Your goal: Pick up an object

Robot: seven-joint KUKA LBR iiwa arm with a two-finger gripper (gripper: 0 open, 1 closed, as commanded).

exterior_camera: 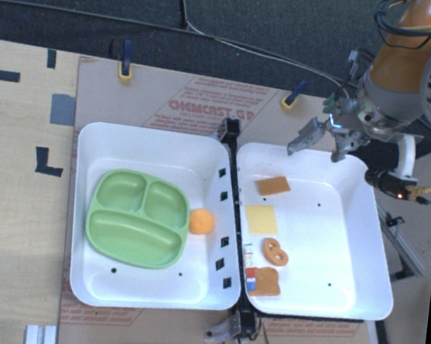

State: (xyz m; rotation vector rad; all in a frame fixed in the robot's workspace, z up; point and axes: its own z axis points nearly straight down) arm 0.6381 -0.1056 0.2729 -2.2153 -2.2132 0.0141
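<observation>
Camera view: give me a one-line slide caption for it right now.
Open tool above the right bin's far rim; toast, cheese slice, pretzel inside; green tray and orange ball in left bin.

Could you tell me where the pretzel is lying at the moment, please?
The pretzel lies in the right bin, near its left wall, between the yellow cheese slice and the brown toast piece.

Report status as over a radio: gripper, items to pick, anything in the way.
Gripper open, holding nothing, above right bin's far rim. Toast, cheese slice, pretzel lie in that bin, untouched. Nothing blocks them.
</observation>
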